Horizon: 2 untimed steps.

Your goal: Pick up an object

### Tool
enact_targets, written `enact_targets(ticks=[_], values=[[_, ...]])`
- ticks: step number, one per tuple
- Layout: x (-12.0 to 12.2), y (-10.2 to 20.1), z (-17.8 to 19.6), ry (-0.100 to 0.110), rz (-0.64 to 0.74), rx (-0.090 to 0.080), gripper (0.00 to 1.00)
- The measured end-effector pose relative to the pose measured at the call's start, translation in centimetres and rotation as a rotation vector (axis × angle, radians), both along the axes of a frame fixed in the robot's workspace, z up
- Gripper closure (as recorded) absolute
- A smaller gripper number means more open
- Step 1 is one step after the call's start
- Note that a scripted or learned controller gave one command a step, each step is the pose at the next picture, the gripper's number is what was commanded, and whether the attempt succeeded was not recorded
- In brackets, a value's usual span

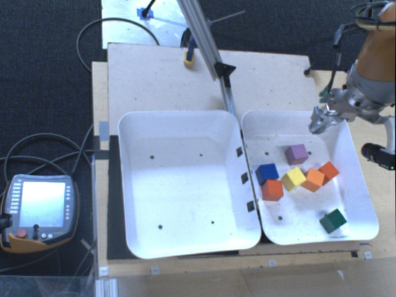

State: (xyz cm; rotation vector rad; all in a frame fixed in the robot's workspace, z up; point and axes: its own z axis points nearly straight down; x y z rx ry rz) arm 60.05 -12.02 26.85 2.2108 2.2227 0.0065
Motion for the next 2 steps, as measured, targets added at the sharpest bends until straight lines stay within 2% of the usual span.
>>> enact_targets(ticks=[2], values=[[2.3,9.3,-2.6,0.006,0.005,0.003,1.0]])
